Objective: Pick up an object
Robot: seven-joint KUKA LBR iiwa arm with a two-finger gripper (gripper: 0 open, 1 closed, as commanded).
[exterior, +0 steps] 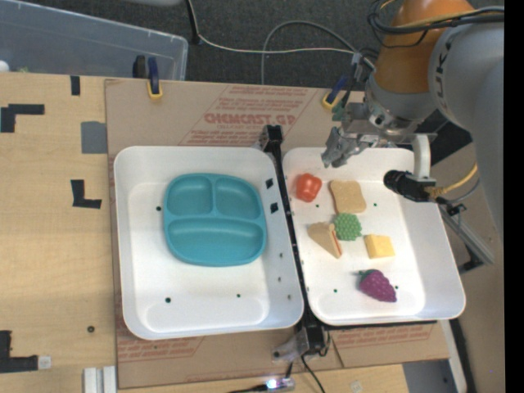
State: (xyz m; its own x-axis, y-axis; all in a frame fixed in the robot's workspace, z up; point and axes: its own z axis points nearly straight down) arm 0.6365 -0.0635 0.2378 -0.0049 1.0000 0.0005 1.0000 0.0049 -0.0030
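Note:
The right bin (426, 301) holds a red tomato (307, 187), a slice of bread (348, 196), a green broccoli (348, 226), a sandwich wedge (326, 239), a yellow cheese block (378, 246) and purple grapes (377, 285). My gripper (336, 155) hangs above the bin's far edge, up and to the right of the tomato and just beyond the bread. Nothing shows between its fingers.
The left bin (139, 301) holds a teal divided plate (215, 219). A black clip joins the two bins at the far edge (271, 139). Cables run behind the bins, and a clear plastic tub (82, 39) stands at the back left.

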